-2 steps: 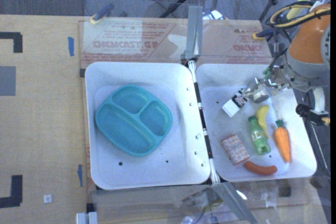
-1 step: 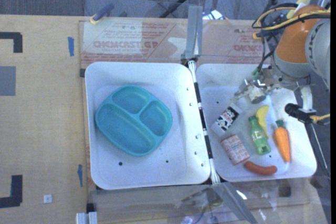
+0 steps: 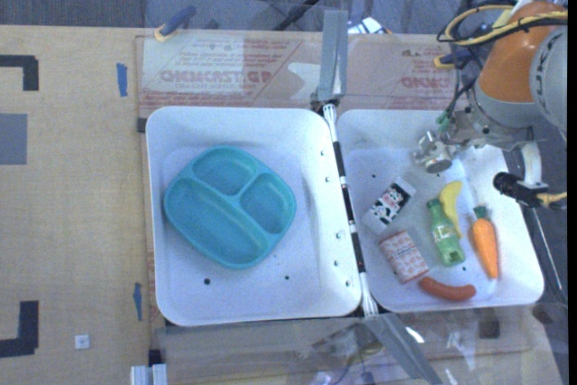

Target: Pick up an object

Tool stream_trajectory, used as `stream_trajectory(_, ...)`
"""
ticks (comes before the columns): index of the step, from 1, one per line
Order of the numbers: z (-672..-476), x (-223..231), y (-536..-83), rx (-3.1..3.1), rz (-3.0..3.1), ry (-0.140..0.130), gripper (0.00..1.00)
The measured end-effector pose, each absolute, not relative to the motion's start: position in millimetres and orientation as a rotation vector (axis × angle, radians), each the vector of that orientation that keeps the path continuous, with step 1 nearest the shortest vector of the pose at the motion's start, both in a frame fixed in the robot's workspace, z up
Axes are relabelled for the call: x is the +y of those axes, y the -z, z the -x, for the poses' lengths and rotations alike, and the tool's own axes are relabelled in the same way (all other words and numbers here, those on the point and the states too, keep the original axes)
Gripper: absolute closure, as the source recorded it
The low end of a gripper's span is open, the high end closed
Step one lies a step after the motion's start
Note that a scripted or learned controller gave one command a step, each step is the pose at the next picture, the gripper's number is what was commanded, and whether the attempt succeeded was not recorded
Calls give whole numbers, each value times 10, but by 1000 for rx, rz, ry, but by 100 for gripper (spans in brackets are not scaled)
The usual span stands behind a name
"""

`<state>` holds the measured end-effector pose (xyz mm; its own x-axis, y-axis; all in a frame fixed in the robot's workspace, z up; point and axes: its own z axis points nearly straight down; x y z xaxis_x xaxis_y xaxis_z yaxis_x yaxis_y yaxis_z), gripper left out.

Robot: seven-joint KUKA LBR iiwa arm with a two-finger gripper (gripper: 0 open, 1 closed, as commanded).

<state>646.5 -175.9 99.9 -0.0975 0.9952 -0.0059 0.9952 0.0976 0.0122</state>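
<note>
The right bin (image 3: 379, 140) holds several small toys: a black-and-white cow-print carton (image 3: 389, 204), a reddish snack box (image 3: 404, 255), a green bottle (image 3: 444, 233), a yellow banana (image 3: 450, 195), an orange carrot (image 3: 486, 246) and a red sausage (image 3: 446, 288). My gripper (image 3: 436, 152) hangs over the upper right part of that bin, above and slightly left of the banana. Its metal tip points down and left. I see nothing held at its tip.
The left bin (image 3: 171, 284) carries a teal divided plate (image 3: 230, 205). A metal divider (image 3: 344, 203) runs between the bins. Cardboard (image 3: 230, 72) lies behind them. The arm's orange band (image 3: 518, 72) and cables fill the upper right.
</note>
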Motion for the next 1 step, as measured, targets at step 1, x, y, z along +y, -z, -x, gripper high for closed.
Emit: stream_trajectory(1, -6386, -1566, -2122, 2313, -2121, -2, 100)
